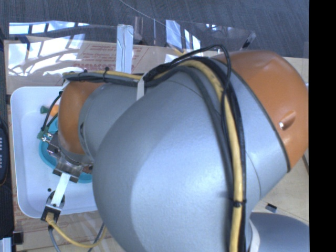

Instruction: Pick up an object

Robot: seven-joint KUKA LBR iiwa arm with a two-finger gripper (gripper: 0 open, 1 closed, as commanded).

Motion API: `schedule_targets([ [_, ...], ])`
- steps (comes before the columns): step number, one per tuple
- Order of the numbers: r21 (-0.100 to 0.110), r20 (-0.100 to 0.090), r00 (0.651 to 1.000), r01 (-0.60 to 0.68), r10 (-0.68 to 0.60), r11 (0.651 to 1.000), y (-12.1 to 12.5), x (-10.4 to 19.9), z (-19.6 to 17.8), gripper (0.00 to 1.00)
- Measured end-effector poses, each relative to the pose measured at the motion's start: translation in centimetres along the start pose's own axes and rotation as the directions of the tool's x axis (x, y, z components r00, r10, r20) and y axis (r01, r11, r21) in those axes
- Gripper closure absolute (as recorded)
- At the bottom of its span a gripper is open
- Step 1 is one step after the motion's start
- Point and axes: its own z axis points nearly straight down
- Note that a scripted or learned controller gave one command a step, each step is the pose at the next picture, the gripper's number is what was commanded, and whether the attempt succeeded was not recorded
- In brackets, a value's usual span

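Your arm point(194, 156) covers most of the scene, its wrist reaching toward nine o'clock over the left white bin point(23, 140); a blue disc-shaped object point(48, 159) lies just beneath, with a small green and orange piece point(46, 109) at its twelve o'clock

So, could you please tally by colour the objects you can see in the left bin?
Blue round item: 1
Small green-and-orange item: 1
Total: 2 in sight in the white bin; the arm covers most of the rest, so there may be more.
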Motion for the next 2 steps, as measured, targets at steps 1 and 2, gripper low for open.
schedule_targets([
  [1, 0.000, 0.000, 0.953, 0.303, -0.303, 0.953, 1.89, -2.93, -2.32, 1.00],
  [2, 0.009, 0.005, 0.950, 0.311, -0.312, 0.950, 1.85, -2.84, -2.97, 1.00],
])
